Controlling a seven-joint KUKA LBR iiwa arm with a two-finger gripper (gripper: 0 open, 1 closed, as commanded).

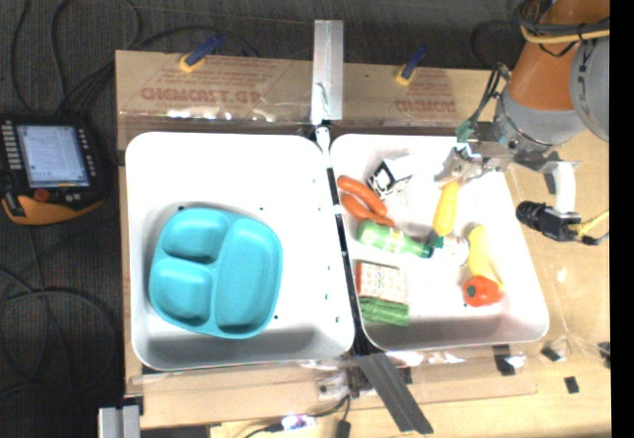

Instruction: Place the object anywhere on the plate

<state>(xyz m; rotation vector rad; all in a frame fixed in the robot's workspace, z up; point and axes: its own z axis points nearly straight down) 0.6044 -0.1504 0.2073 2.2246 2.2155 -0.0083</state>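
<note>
right bin (525,322): carrot (360,198), green bottle (393,240), banana (478,255), tomato (479,291), crowded
plate (214,271): teal, left bin (149,164)
claw (459,171): above yellow corn (446,207), finger state unclear

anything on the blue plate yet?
No. The blue plate in the left bin has nothing on it; the carrot and other items lie in the right bin.

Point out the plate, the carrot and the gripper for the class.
plate (260,258): camera view, on its large compartment.
carrot (361,198): camera view, mid-body.
gripper (458,168): camera view, midway between fingertips, above the yellow item.
</note>
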